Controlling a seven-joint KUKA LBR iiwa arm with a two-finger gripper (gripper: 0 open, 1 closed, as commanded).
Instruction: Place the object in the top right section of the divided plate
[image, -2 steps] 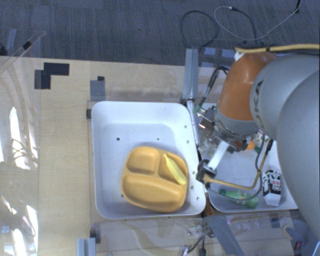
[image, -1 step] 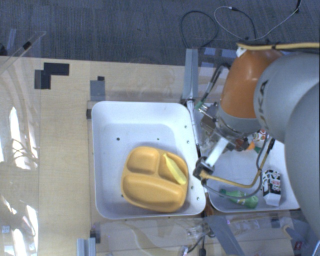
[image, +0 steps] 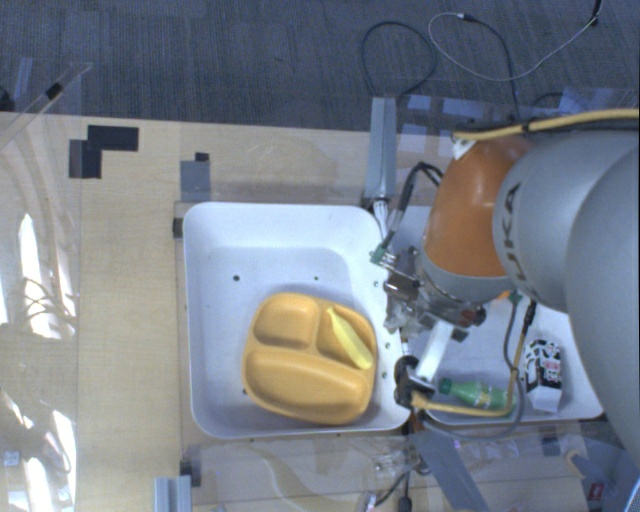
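Note:
A yellow divided plate lies in the left white bin, toward its near right corner. A pale yellow, banana-like piece rests in the plate's top right section. My gripper hangs under the grey and orange arm, over the wall between the two bins and just right of the plate. The wrist hides its tips.
The right bin holds a green bottle lying on its side and a small black-and-white carton. The arm covers most of that bin. Bare bin floor stretches left of and behind the plate.

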